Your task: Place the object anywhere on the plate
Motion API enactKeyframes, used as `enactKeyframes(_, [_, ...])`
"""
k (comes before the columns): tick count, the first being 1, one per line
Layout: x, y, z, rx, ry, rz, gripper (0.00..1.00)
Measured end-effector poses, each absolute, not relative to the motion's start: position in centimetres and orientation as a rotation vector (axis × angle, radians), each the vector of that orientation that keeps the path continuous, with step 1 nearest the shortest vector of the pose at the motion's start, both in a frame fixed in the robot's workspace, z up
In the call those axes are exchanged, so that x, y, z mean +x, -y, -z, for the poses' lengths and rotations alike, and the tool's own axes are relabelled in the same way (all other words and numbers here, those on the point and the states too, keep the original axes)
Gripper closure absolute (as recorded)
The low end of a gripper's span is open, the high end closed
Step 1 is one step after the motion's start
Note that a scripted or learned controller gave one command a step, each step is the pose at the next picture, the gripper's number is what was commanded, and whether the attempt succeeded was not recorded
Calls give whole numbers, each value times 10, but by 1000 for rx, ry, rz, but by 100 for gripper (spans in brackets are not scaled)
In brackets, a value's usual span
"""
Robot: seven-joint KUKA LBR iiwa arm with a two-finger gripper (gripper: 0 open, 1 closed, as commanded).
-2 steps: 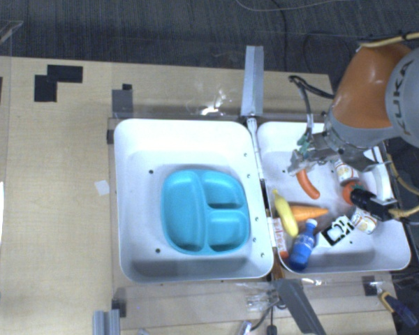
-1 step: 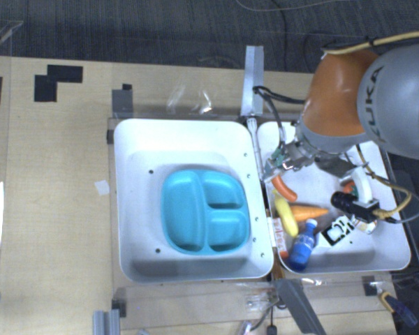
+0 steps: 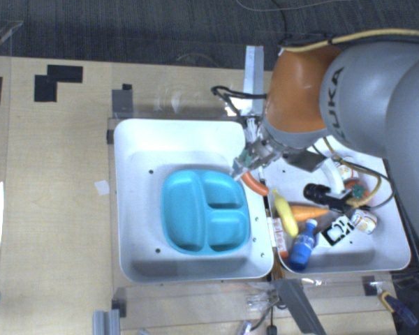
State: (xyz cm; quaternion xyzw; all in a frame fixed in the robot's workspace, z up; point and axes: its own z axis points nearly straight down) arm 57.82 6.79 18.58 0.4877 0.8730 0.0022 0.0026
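Gripper (image 3: 246, 160) over the left bin's (image 3: 136, 257) right rim, fingers grasping what I read as a carrot (image 3: 254, 183) by its upper end, carrot hanging just right of the blue plate (image 3: 204, 211), banana (image 3: 285, 216) nearby in the right bin (image 3: 384, 253).

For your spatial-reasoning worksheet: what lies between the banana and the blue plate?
In the camera view, the bins' adjoining white rims separate the banana from the blue plate.

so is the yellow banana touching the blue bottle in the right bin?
Apart. In the camera view the yellow banana ends above the orange carrot, and the blue plastic bottle's cap sits below that, with carrot showing between them.
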Motion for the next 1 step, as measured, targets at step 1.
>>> enactKeyframes(1, [578,-67,-186,1530,-2738,-7,0])
